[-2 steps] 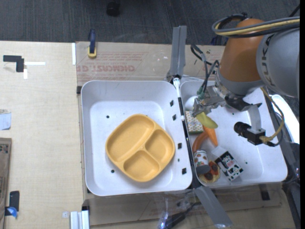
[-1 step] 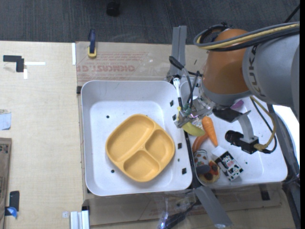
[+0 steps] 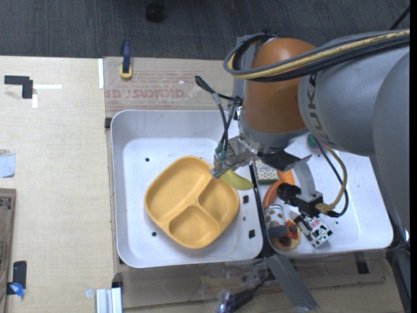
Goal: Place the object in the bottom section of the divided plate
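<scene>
A yellow divided plate [image 3: 189, 204] lies in the left white bin [image 3: 130, 175]. It has one large section at the left and two smaller ones, at the right and at the bottom. My gripper [image 3: 223, 163] hangs over the plate's upper right rim, under the orange wrist band. A yellow-green, banana-like object [image 3: 238, 180] lies right at the gripper's tip, beside the plate's rim and near the wall between the bins. The wrist hides how the gripper meets the object.
The right bin [image 3: 365, 240] holds several small things: a checkered piece [image 3: 264, 173], an orange item [image 3: 285, 191], a small jar [image 3: 274, 216], a white printed block [image 3: 316, 234]. The arm covers the right bin's upper part. A clamp [image 3: 126, 67] sits on the cardboard behind.
</scene>
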`<state>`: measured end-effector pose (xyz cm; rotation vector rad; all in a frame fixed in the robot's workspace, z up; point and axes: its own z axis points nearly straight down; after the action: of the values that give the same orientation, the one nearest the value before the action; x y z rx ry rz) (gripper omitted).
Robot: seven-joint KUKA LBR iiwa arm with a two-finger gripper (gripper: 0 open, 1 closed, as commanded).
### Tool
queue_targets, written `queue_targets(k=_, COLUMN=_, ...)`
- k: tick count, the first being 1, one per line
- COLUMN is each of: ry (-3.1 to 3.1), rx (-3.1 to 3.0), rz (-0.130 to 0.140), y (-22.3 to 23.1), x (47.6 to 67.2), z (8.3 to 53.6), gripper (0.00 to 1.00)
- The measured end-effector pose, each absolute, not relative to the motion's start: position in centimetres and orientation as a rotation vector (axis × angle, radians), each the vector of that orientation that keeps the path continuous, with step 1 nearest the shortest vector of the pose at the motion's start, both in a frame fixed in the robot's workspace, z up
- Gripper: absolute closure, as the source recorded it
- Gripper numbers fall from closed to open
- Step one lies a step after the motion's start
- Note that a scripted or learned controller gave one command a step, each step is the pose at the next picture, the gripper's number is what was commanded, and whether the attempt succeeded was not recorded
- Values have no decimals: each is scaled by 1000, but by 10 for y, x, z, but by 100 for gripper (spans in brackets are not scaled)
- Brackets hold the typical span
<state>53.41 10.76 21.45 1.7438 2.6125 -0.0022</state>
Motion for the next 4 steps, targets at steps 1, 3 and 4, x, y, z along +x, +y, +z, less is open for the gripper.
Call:
queue_targets(k=1, ry=2516, rx=1883, rz=-6, y=161, x=510, z=219, gripper=100)
queue_targets(k=3, ry=2356, rx=2081, rz=-8, y=54, x=477, z=243, gripper=100)
queue_targets(k=4, ry=2357, rx=2080, rz=-7, y=54, x=477, z=243, gripper=0)
